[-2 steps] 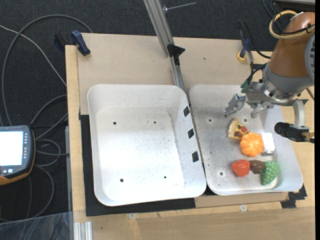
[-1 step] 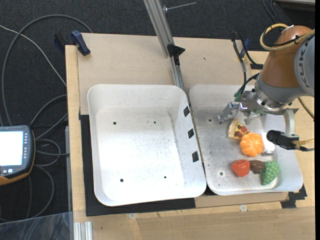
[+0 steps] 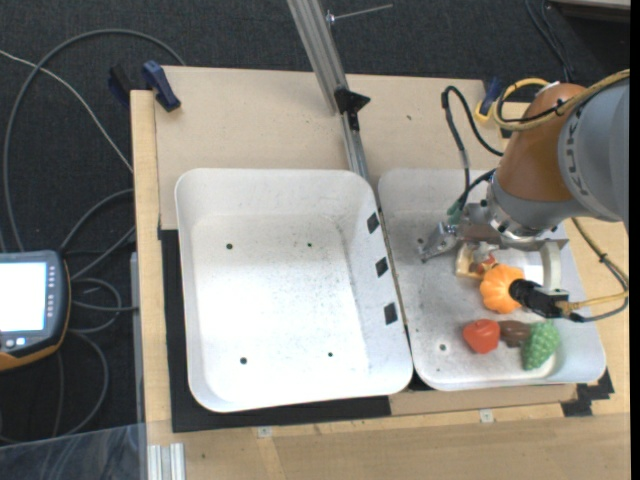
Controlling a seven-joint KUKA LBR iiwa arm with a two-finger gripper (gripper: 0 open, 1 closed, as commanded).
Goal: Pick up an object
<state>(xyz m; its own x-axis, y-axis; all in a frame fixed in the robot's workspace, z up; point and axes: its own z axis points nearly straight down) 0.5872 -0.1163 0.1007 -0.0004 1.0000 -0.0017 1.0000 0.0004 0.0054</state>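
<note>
My gripper hangs low over the upper part of the right bin, reaching in from the right under the grey arm with its orange band. Just to its right lies a pale beige piece, partly under the wrist. An orange pumpkin-like toy sits below that. Nearer the front of the bin lie a red toy, a small brown piece and a green broccoli-like toy. Nothing shows in the gripper's grasp.
The left bin stands beside the right one, the two walls touching in the middle. A slanted metal rail runs down from the top to the gap between the bins. Cables trail off the bench at right and left.
</note>
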